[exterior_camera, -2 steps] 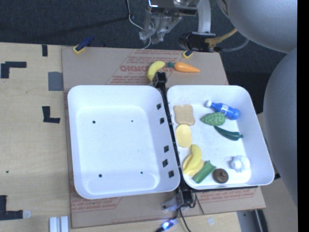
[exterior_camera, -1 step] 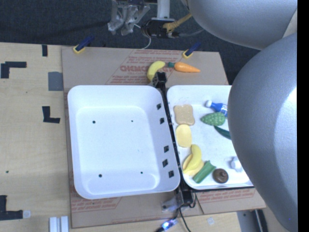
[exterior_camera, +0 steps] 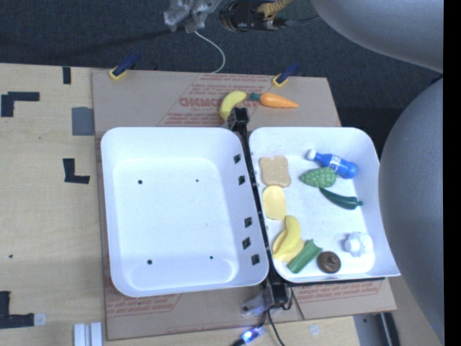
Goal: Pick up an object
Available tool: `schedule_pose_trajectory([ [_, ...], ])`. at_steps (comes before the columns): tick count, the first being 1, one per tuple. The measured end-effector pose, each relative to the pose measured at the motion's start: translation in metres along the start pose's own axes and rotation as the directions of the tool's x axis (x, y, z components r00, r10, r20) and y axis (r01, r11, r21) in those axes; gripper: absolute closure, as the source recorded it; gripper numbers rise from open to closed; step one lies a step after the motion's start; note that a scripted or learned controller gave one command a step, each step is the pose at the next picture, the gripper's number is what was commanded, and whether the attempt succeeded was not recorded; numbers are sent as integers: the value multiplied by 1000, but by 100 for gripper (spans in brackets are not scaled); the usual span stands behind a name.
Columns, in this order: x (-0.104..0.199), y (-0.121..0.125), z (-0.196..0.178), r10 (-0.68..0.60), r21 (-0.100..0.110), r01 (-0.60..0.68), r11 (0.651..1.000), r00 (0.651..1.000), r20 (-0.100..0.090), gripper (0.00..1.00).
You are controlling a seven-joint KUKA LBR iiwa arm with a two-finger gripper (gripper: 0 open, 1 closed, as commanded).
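Observation:
The right bin (exterior_camera: 367, 146) holds several toy foods. Among them are a toast slice (exterior_camera: 274, 170), a pale yellow oval piece (exterior_camera: 274, 202), a banana (exterior_camera: 288, 239), a green cucumber (exterior_camera: 304, 256), a brown donut (exterior_camera: 329, 262), a small white piece (exterior_camera: 354, 244), a blue bottle (exterior_camera: 332, 163), a leafy green piece (exterior_camera: 318, 177) and a dark green pepper (exterior_camera: 341, 198). My gripper (exterior_camera: 189, 9) hangs high beyond the far edge of the bench, well away from both bins, blurred. Nothing can be seen held in it.
The left bin (exterior_camera: 119, 193) stands beside the right one. On the cardboard behind the bins lie a second banana (exterior_camera: 231, 104) and a carrot (exterior_camera: 277, 101). Clamps (exterior_camera: 124, 65) (exterior_camera: 286, 73) pin the cardboard's far edge. The grey arm (exterior_camera: 425, 193) looms along the right.

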State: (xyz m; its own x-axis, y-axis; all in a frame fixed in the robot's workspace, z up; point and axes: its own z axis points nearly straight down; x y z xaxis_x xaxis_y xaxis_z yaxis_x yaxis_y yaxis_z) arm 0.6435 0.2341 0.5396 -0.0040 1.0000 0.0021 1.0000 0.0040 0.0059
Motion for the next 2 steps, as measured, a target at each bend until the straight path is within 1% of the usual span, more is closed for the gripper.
schedule_pose_trajectory([
  [1,0,1,-4,0,8,0,1000,1000,4,100],
  [2,2,1,-14,-3,9,3,1000,1000,5,100],
])
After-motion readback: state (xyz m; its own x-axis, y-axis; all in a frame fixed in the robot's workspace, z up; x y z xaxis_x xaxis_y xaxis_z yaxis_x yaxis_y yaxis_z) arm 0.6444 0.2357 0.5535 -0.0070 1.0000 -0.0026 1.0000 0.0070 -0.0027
